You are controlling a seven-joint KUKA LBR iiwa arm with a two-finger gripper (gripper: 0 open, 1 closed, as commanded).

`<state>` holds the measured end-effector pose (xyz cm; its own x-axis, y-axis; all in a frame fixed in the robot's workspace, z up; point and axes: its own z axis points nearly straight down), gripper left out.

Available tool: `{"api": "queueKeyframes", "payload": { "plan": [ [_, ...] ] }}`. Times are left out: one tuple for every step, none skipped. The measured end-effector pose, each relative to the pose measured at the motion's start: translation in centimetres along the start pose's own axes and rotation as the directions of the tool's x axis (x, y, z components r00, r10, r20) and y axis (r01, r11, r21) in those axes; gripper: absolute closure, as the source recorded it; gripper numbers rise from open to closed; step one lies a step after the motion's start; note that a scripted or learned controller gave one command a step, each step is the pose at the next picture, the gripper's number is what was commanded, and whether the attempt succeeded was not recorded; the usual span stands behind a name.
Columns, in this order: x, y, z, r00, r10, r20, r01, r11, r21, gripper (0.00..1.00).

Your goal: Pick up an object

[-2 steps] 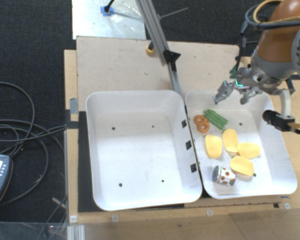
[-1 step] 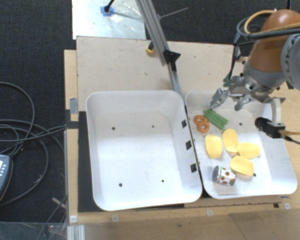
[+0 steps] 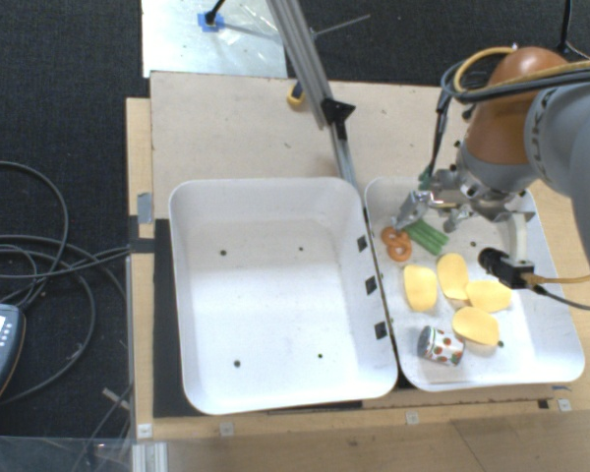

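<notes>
arm: grey, with an orange band [image 3: 506, 91] above the wrist, reaching in from 3 o'clock over the right bin [image 3: 560, 347]
gripper: gripper [image 3: 410, 216] sits low over the far left part of the right bin, at about 11 o'clock of the pile of objects; how wide the pincer stands I cannot tell, and nothing is seen between it
nearest objects: an orange ring [image 3: 397, 245] just below the gripper at 6 o'clock, and a green stick [image 3: 428, 236] just beside it at 4 o'clock; whether either is touched I cannot tell
yellow pieces: four yellow pieces [image 3: 421, 288] lie clustered in the middle of the right bin, some touching one another, at 5 o'clock of the gripper
small can: a small can [image 3: 440, 345] with a patterned label lies on its side at 6 o'clock of the yellow pieces, near the bin's front wall
left bin: the left bin [image 3: 192, 205] lies at 9 o'clock of the right one, their walls touching
likely handling: all look like light, stiff plastic toys with smooth skins, so apt to slip or skate on the bin floor; not fragile by my judgement
where to take hold: the green stick across its narrow width; the ring across its rim; a yellow piece across its short side; the can across its round body, which may roll
risk: neighbours lie close, so a closing grip may nudge them
</notes>
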<state>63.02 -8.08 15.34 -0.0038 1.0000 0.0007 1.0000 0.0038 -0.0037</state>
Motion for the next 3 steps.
{"api": "queueKeyframes", "payload": {
  "plan": [
    [0.0, -0.7, 5.8, 1.000, 0.003, 0.001, -0.003, 1.000, -0.002, 0.00],
    [-0.1, -0.4, 4.4, 1.000, 0.003, 0.000, -0.003, 1.000, -0.010, 1.00],
    [-0.6, 0.2, -0.2, 1.000, 0.002, 0.002, -0.001, 1.000, -0.010, 1.00]
  ]
}}
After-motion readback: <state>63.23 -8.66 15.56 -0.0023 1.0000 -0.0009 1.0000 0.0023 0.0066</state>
